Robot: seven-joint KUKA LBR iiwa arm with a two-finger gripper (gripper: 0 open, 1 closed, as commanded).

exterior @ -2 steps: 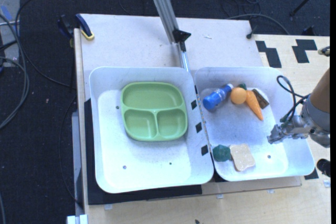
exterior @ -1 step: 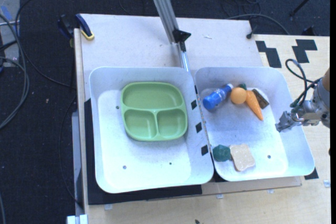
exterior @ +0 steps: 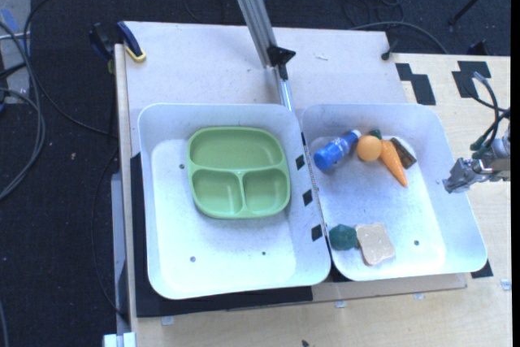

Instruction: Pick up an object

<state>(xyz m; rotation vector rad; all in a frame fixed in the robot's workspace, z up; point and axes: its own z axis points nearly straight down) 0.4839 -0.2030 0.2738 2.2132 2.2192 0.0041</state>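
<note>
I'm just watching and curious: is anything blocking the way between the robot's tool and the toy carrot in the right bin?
Nothing visible does. The tool sits at the right white bin's right rim, and only bare bin floor lies between it and the orange toy carrot.

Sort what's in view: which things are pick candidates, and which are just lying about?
Candidates, right bin: blue bottle, orange ball, carrot, green lump, tan sponge; gripper at the bin's right edge.

Lying about: green divided plate in left bin, floor cables.
</note>
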